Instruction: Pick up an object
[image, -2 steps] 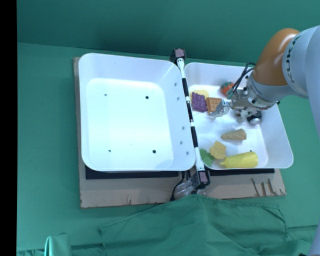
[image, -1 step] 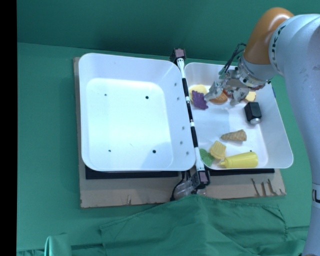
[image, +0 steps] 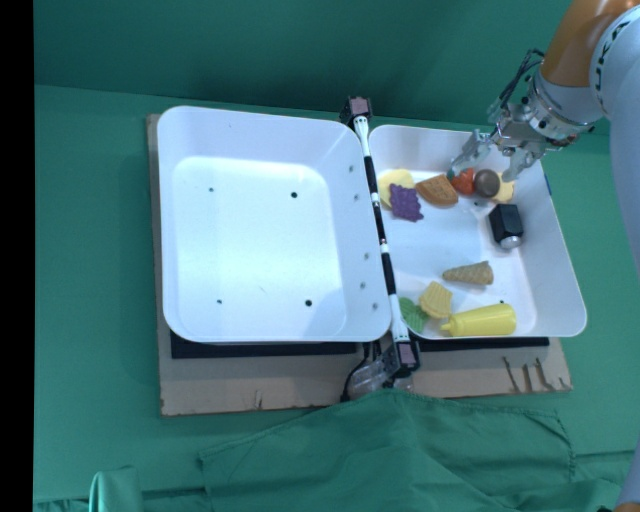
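Observation:
My gripper (image: 484, 170) is over the far right corner of the right bin (image: 560, 290), reaching in from the upper right. It is open, with one finger slanting out to the left and the other to the right. Just under its tips lie a small red piece (image: 463, 181) and a brown ball (image: 487, 182), with a yellow piece (image: 506, 191) beside them. Nothing is gripped between the fingers. Close by are an orange-brown slice (image: 437, 190), purple grapes (image: 405, 202) and a black can (image: 506, 224).
The right bin's near half holds a waffle cone (image: 470, 272), a yellow waffle (image: 435, 298), a green leaf (image: 412, 313) and a yellow bottle (image: 480, 320). The left bin (image: 180, 130) adjoins it along a clamped divider (image: 378, 225). Green cloth (image: 400, 450) bunches at the front.

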